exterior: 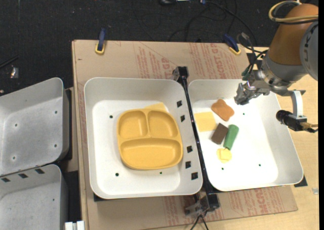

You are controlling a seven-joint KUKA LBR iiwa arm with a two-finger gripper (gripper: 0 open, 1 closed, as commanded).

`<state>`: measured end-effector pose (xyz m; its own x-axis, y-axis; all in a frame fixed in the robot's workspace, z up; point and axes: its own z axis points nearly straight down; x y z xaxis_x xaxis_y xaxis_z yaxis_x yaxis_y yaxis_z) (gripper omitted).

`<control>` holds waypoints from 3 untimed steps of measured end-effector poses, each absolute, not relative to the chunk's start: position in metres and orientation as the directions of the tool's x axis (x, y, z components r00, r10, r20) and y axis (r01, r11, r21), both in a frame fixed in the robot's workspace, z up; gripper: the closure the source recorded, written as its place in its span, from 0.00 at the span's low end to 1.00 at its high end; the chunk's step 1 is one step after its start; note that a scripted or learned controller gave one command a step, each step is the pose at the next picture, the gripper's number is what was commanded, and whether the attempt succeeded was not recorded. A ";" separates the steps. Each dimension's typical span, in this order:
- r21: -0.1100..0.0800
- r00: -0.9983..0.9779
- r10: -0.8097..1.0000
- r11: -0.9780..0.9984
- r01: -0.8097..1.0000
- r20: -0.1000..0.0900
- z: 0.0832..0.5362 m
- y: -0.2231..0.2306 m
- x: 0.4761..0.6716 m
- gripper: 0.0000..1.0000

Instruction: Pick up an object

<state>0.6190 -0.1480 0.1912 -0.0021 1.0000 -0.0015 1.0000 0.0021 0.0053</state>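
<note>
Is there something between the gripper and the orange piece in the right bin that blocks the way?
Nothing visible does. The gripper hangs just up and right of the orange piece, with bare bin floor between them. The brown block and green cylinder lie on its far side.

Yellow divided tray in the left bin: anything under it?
A pale yellow flat piece pokes out from beneath the yellow divided tray at its far edge. The rest is covered; anything else beneath cannot be seen.

Robotics laboratory: two white bins clamped to a cardboard-covered tabletop, loose cables across dark floor, industrial arm
</note>
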 end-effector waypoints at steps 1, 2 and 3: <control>0.004 -0.002 1.000 0.002 1.000 -0.001 0.223 -0.148 0.620 1.00; -0.002 -0.007 1.000 0.007 1.000 0.001 0.214 -0.098 0.605 1.00; -0.002 -0.007 1.000 0.007 1.000 0.002 0.214 -0.047 0.576 1.00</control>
